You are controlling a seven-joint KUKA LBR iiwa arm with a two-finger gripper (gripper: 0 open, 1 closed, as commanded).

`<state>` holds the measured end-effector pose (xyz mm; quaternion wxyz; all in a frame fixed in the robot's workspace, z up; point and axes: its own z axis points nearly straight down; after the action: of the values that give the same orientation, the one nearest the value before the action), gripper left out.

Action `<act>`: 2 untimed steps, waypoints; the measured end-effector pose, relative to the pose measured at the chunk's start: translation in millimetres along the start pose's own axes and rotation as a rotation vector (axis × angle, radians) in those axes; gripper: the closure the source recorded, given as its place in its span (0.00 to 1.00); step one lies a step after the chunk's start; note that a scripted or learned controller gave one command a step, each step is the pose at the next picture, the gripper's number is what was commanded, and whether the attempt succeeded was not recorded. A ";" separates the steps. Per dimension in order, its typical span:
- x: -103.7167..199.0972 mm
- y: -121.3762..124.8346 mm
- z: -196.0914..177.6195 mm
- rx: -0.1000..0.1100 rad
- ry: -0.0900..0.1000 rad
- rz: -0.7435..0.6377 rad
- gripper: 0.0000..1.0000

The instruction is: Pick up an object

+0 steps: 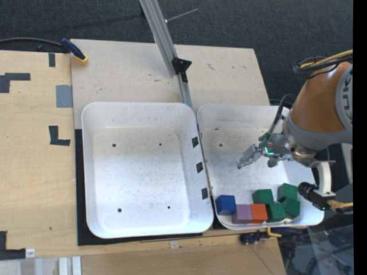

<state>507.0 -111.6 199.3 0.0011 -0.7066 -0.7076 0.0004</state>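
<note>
Along the near edge of the right bin (229,119) lies a row of blocks: a blue cube (226,204), a purple block (244,212), an orange block (259,212) and several green blocks (282,202) bunched in the near right corner. My gripper (258,161) hangs over the middle of the right bin, a little beyond the blocks and apart from them. It is open, with its two fingers (246,158) spread and nothing between them.
The left bin (92,153) sits beside the right one, with a shared raised rim between them. A slanted metal rail (163,36) runs from the top of the view down to the bins' far junction. The grey arm with its orange band (321,99) fills the right side.
</note>
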 end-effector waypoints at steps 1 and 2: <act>-5.2 -9.3 50.0 0.006 0.000 0.002 0.00; -4.3 -11.4 104.1 0.007 0.001 0.001 0.00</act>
<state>495.4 -115.8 95.2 0.0037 -0.7070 -0.7072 0.0025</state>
